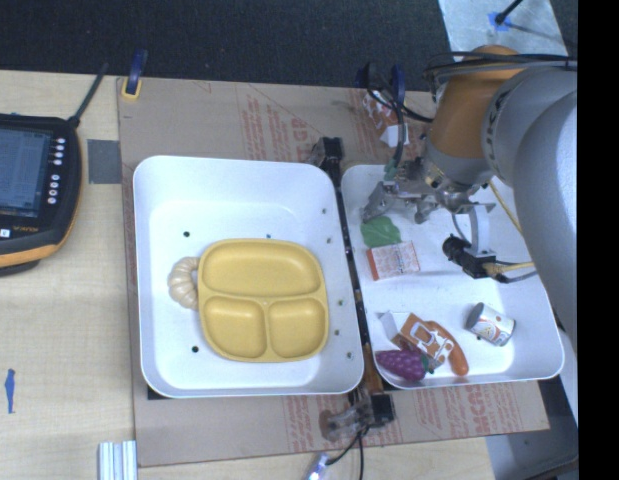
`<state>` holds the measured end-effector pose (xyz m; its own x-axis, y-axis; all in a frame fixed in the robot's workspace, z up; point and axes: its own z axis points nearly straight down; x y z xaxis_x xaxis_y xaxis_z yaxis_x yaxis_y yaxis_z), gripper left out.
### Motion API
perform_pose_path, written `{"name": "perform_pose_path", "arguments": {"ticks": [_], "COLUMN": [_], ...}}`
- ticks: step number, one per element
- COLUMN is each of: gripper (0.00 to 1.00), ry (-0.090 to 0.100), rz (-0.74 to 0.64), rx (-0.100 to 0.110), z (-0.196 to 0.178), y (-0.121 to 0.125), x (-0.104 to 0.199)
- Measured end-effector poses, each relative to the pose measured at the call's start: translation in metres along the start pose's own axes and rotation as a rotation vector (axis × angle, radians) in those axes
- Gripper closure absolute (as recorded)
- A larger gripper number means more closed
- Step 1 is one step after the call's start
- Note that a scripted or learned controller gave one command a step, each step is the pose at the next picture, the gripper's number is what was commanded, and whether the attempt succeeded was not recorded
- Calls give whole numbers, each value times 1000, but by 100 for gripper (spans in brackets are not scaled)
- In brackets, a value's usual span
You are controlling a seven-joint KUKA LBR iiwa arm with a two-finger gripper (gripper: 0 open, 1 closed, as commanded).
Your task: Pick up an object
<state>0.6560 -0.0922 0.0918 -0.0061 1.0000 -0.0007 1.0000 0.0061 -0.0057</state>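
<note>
While the gripper hangs low in the right bin, upper middle of frame, its fingers look apart (nothing between them). Judging by this, the reach is under way; next it must close on the green item just below.

Both white bins look like smooth plastic; the yellow divided tray is glossy plastic, on brown cardboard.

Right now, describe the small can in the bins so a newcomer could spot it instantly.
Start at the right bin, the one the arm reaches over. Go to its near right corner: the small silver can lies tipped on its side there. Unlike the orange packet and purple grapes to its left, it is metallic and cylindrical.
</note>
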Motion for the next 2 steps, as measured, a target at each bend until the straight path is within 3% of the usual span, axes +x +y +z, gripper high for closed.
{"name": "perform_pose_path", "arguments": {"ticks": [2], "gripper": [0], "ry": [0], "rz": [2], "rx": [-1], "z": [0], "y": [0], "x": [-2]}}
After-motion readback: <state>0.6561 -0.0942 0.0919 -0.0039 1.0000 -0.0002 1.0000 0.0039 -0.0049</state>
